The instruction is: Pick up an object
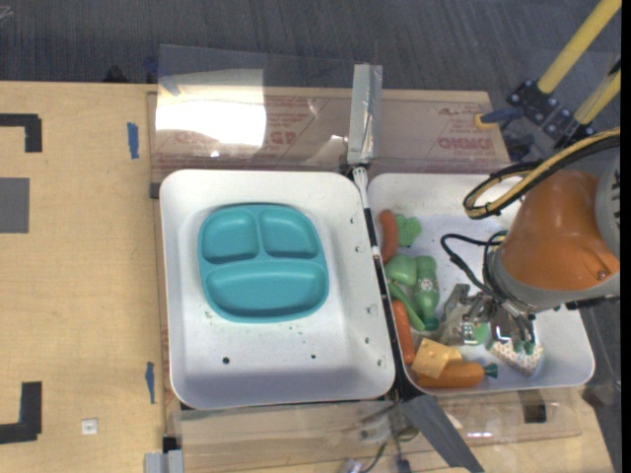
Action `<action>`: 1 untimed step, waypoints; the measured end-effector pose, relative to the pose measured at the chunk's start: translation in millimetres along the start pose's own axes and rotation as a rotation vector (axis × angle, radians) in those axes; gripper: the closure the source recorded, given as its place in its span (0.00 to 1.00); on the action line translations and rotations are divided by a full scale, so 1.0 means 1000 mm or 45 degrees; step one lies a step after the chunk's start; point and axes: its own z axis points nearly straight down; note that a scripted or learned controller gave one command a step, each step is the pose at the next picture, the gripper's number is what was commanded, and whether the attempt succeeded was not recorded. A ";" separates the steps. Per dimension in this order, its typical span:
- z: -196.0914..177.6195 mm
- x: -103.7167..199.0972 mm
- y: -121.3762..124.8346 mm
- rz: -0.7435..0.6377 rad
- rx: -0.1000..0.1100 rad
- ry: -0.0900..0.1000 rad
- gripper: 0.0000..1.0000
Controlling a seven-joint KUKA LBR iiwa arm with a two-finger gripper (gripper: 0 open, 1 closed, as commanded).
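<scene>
In the camera view, the gripper point(490, 323) is seen lowered into the right bin point(572, 363), beneath the orange band of the arm point(557, 235); whether its fingers are spread or closed cannot be told, as metal parts and toys are tangled together there. Nothing is shown clearly between the fingers. A small green object point(477, 331) is seen right at the gripper's tip, and a white, speckled piece point(523, 356) lies just to its right. To the left of the gripper, a heap of green toy vegetables point(414, 282) is spread along the bin's left side, with its long axis running up and down the picture. An orange carrot point(388, 231) is laid above it, pointing toward the far wall, and another orange carrot-like piece point(402, 329) lies lower, close to the divider. A yellow wedge point(431, 357) rests on an orange piece point(461, 372) lying crosswise near the front wall. In the left bin point(187, 363), a teal divided plate point(263, 263) is set flat, near the middle.
</scene>
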 end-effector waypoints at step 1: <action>0.001 -0.049 0.008 -0.058 0.000 0.004 1.00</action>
